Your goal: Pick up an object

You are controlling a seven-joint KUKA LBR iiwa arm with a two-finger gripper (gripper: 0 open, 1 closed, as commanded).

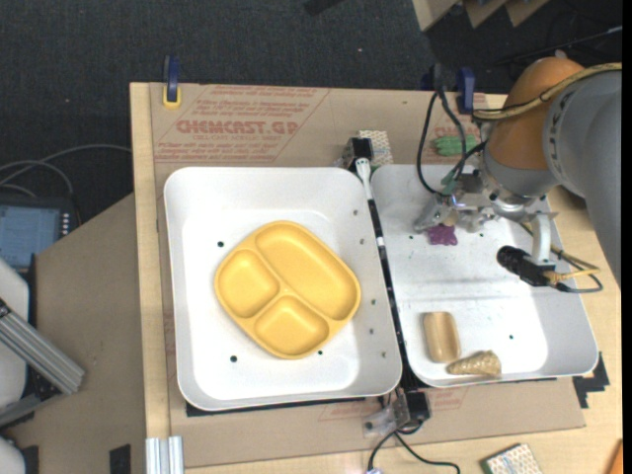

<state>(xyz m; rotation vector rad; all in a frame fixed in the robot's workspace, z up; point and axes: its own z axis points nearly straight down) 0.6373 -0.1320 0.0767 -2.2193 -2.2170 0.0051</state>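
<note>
2 white bins side by side on a cardboard-covered bench point(237, 126). Left bin point(188, 215) mostly taken up by a yellow 3-compartment tray point(286, 287), leaving narrow white margins along each wall. Right bin point(563, 334) roomier: bare floor through its middle, from the shared rim across to the right wall. Near its front wall, a tan cylinder-shaped piece point(440, 335) standing apart from a pale cone-shaped piece point(475, 365), which lies almost against the front rim. Toward the back, a small purple object point(443, 234), irregular in outline, on the bin floor. Gripper point(456, 212) low just above and beside the purple object; cannot tell its opening among cables and fittings.
</note>
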